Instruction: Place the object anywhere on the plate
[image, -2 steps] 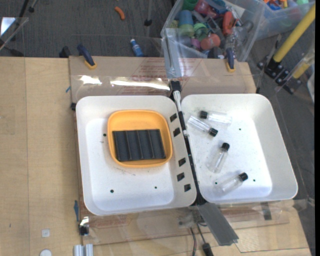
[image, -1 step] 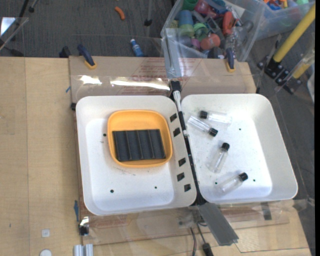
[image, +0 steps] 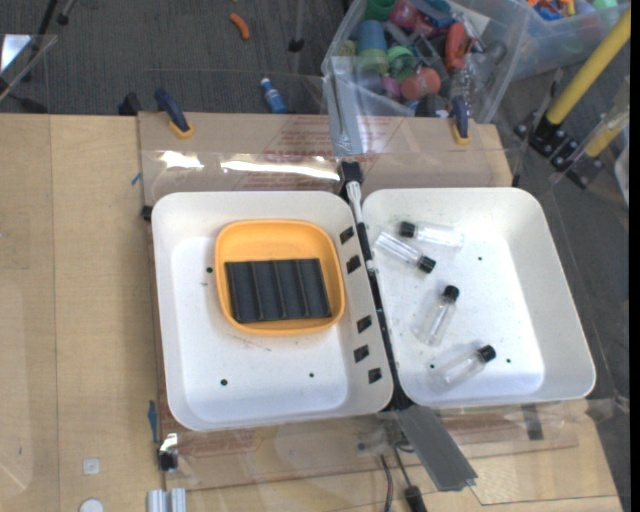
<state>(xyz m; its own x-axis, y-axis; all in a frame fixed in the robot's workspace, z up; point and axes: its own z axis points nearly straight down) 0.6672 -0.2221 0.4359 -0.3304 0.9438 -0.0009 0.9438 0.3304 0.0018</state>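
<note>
1. The table (image: 70, 300) carries two white bins side by side: the left bin (image: 190, 390) and the right bin (image: 530, 300).
2. An orange plate (image: 228, 245) sits in the left bin with a dark ribbed insert (image: 277, 290) across its middle; bare rim shows all around.
3. Four clear vials with black caps lie in the right bin, well apart. The nearest vial (image: 467, 364) lies near the front wall.
4. The vials look light, stiff, slippery and likely to roll; gripping one across the middle of its body seems safest.
5. The claw's state: cannot tell.
</note>
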